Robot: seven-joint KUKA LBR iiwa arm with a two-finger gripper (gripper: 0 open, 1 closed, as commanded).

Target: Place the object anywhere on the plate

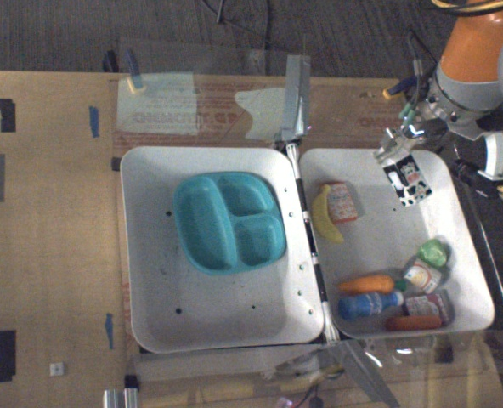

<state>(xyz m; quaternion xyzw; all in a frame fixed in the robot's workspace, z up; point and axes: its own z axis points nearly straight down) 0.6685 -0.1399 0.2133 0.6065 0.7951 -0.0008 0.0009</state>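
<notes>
Red sausage-shaped toy (413,322) and blue plastic bottle (369,304) are lying at the near wall of the right white bin (379,240), well away from the hand (398,147) and towards the camera from it. An orange carrot toy (366,284), a small green-capped bottle (421,274) and a green round toy (435,252) are crowding the same corner.

The hand is hanging over the far corner of that bin, and whether it is apart or together is not showing clearly enough to tell. Just beside it, on the camera side, a small black-and-white patterned carton (407,181) is lying; being the closest thing, it is probably the object meant, though whether the hand is touching it is unclear. It is looking light, stiff and boxy, with flat faces that should be giving a firm hold across its narrow sides; a smooth printed skin could be making it slip if it is pinched near a corner.

Away from the hand, towards the other bin, a yellow banana toy (323,217) and a red-labelled packet (343,201) are lying touching each other. They are sitting under the low path to the teal divided plastic plate (230,222), which is resting in the left white bin (149,296), far across from the hand. The raised rims between the bins are also standing in the way, so the carry is asking for a lift first
</notes>
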